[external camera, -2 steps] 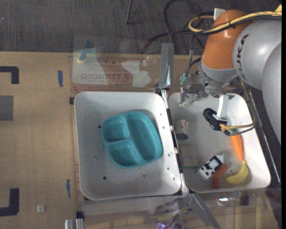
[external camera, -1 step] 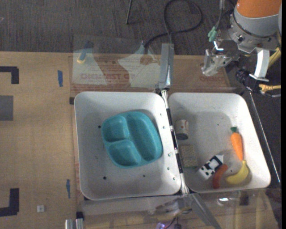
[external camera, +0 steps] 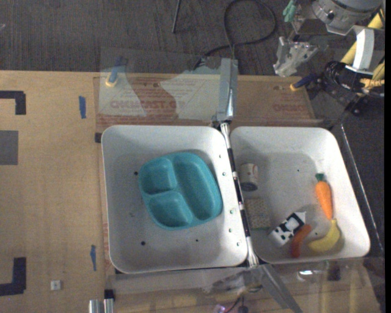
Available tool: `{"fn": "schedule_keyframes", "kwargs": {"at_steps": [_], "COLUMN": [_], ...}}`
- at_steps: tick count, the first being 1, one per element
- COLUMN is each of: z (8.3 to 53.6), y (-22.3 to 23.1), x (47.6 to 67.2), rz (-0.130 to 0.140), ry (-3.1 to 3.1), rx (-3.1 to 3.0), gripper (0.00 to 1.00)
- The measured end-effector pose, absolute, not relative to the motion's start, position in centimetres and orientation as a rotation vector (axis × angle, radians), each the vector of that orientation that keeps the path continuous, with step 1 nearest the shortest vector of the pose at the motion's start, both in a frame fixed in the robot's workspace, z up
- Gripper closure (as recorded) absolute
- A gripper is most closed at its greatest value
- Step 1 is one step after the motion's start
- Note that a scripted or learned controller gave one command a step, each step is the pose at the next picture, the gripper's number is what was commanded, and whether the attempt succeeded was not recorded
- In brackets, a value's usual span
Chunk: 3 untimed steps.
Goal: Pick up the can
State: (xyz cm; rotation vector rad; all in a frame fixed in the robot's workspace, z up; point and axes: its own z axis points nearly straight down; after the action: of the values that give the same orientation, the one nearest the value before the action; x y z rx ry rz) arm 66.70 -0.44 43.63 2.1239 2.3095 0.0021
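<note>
We find the tool (external camera: 292,52) raised at the top right, beyond the bins; we cannot tell its state. The can (external camera: 248,176) lies in the right bin (external camera: 287,136) by its left wall, well apart from the tool. A carrot (external camera: 323,197), banana (external camera: 325,239) and cow-patterned carton (external camera: 288,228) lie nearby. The left bin (external camera: 122,183) holds a teal divided plate (external camera: 179,189).

The gripper (external camera: 292,54) is a pale grey, boxy metal assembly with teal-green fittings above its jaws, joined behind them to a rounded light-grey wrist housing (external camera: 342,12) and flanked by yellow, white and black parts with dark cabling.
</note>
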Motion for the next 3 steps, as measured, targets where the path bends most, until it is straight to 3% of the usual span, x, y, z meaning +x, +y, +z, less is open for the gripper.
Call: {"fn": "schedule_keyframes", "kwargs": {"at_steps": [1,2,3], "z": [43.6,43.6,43.6], "y": [5.7,5.4,13.1], "x": [66.7,66.7,66.7], "rz": [0.002,0.001,0.006], "ry": [2.546,2.615,2.721], "rx": [1.836,1.736,1.559], "gripper": [1.0,1.0,1.0]}}
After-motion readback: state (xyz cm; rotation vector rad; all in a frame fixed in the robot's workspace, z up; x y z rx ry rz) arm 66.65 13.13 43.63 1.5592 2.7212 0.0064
